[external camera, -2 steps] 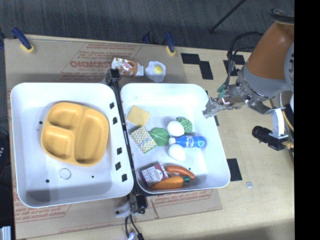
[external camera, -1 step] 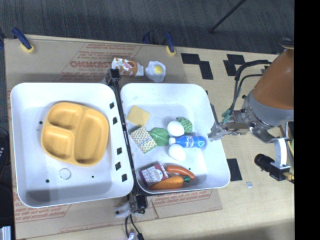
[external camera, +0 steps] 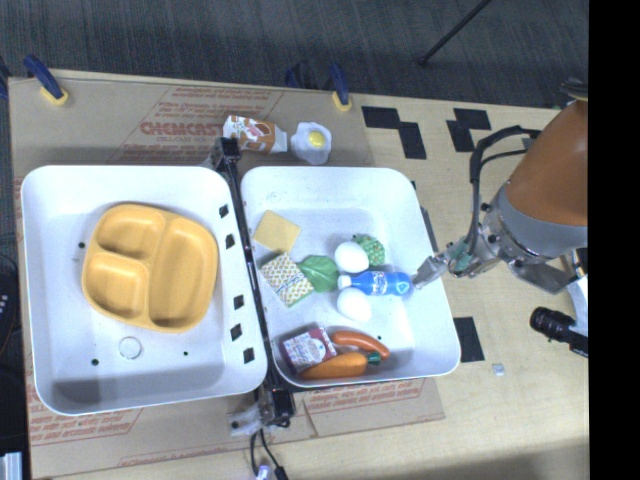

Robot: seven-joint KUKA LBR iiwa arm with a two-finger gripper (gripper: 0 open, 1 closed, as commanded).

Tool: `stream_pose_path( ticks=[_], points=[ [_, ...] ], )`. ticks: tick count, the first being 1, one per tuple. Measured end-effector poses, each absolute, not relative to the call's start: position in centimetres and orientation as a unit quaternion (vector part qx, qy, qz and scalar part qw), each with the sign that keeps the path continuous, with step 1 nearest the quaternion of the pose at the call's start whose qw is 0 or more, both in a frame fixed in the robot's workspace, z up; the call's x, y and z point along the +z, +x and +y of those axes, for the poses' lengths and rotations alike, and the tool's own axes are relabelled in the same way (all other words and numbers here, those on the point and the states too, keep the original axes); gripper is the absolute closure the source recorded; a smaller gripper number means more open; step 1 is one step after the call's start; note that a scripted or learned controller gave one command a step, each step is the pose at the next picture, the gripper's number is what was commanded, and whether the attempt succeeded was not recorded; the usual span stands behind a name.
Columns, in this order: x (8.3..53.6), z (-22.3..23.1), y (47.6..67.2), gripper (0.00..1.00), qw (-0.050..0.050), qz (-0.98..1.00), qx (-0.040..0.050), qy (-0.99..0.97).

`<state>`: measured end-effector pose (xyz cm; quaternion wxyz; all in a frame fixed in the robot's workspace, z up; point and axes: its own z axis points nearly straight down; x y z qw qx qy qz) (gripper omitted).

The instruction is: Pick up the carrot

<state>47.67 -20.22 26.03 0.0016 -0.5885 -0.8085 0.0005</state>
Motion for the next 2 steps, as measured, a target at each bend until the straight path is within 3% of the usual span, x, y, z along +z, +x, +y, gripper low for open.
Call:
stream_pose_path(
  ticks=[2],
  points=[
    [28.4, -21.1, 47.7, 1.00, -0.001, -0.945, 0.0006, -0.326]
  ],
)
